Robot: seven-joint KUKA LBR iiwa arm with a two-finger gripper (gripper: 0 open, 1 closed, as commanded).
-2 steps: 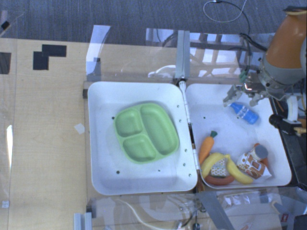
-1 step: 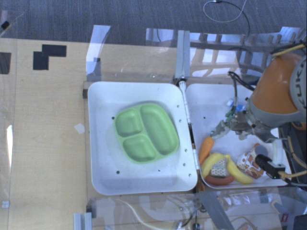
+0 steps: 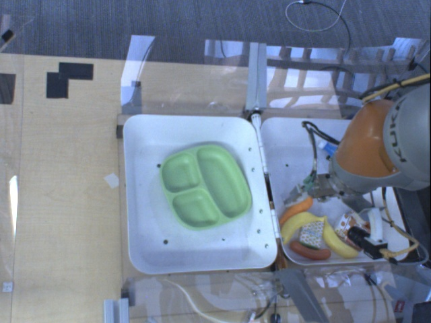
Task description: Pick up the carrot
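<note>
Approach step: the arm's pincer (image 3: 311, 186) hangs over the right bin (image 3: 289, 136), just above the carrot (image 3: 295, 210); its state cannot be told. Next: descend squarely and clamp.

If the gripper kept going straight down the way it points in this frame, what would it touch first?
Most likely the carrot: the gripper points down into the right bin just above the carrot's upper end, with the banana right below it. Depth is hard to judge from this slanted view, so it could land on the bin floor beside the carrot.

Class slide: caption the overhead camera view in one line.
KUKA arm's gripper above the carrot in the right bin; green divided plate left.
</note>
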